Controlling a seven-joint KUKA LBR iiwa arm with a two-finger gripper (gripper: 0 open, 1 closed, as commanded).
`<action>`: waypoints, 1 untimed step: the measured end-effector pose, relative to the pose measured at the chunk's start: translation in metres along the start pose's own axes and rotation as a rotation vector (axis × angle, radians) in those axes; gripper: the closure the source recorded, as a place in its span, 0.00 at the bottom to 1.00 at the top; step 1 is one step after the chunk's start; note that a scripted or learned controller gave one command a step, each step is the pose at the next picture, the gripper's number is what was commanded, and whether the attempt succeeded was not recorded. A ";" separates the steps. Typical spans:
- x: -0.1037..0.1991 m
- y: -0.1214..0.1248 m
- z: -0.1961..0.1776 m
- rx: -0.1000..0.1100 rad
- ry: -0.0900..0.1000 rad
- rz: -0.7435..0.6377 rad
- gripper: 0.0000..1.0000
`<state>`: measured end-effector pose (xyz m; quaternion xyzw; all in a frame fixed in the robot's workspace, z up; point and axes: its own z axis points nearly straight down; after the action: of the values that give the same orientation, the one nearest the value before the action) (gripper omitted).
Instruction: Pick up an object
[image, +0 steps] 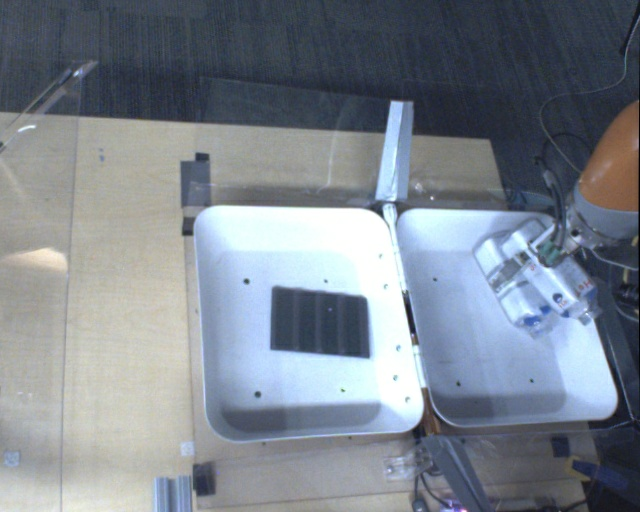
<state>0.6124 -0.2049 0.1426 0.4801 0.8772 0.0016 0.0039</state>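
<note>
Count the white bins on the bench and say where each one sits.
2. The left bin sits mid-bench and holds a dark ribbed mat. The right bin touches its right side, with the gripper over its far right part.

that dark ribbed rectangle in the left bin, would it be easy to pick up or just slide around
The dark ribbed rectangle lies flat on the left bin floor, so the claw would probably struggle to get under its edges. It looks thin and likely light, so a push would probably slide it over the smooth white floor. Flat, it should not roll or tip.
</note>
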 end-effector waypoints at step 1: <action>0.005 -0.009 0.034 -0.004 -0.006 -0.075 0.00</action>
<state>0.6022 -0.2055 0.1089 0.4467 0.8947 0.0019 0.0075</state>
